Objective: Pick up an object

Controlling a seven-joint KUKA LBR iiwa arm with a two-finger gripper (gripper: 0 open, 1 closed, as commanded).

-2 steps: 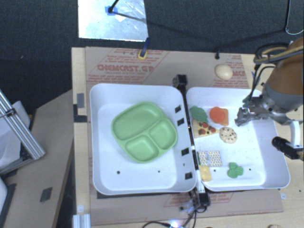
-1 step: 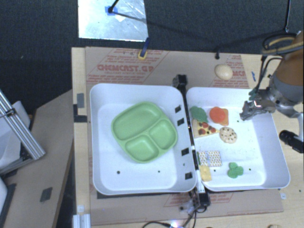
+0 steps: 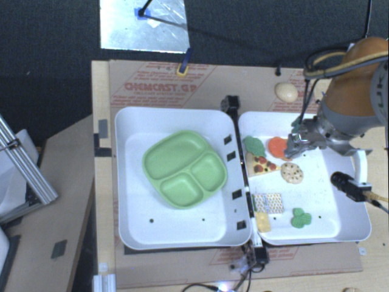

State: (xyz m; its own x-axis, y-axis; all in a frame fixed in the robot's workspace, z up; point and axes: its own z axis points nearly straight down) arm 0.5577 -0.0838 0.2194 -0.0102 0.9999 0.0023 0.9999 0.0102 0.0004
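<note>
Beneath gripper [image 3: 294, 149], flat round orange slice [image 3: 277, 146]

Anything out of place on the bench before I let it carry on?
One thing: an egg-shaped beige object lies on the cardboard behind the right bin, outside both bins. The other toy food sits inside that bin; the green divided plate lies flat in the left bin.

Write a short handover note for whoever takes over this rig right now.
End effector: low in the right bin, beside the orange slice; its grip cannot be made out.
Right bin things: green leaf, pizza slice, cookie, cracker, yellow piece, green broccoli.
Left bin: green divided plate.
Done: nothing seen lifted.
Left: pick up one object.
</note>
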